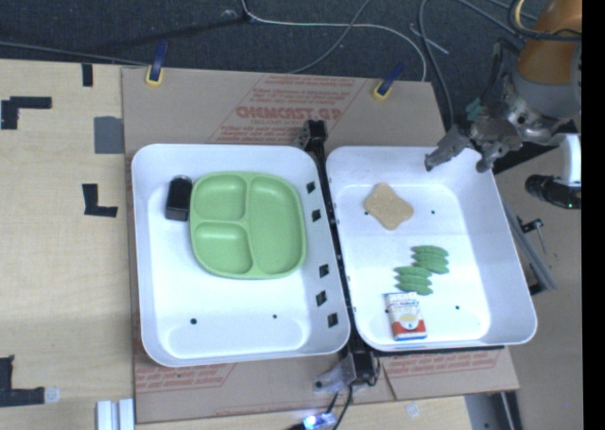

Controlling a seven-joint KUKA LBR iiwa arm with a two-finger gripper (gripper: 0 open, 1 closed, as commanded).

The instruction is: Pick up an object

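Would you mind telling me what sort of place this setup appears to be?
Probably a robotics lab bench: a robot arm reaching in, two white bins clipped side by side on cardboard, and loose cables behind.

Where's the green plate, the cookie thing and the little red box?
green plate [249, 226], camera view, middle where its dividers meet
tan cookie [388, 205], camera view, its top face
red box [406, 316], camera view, its front label
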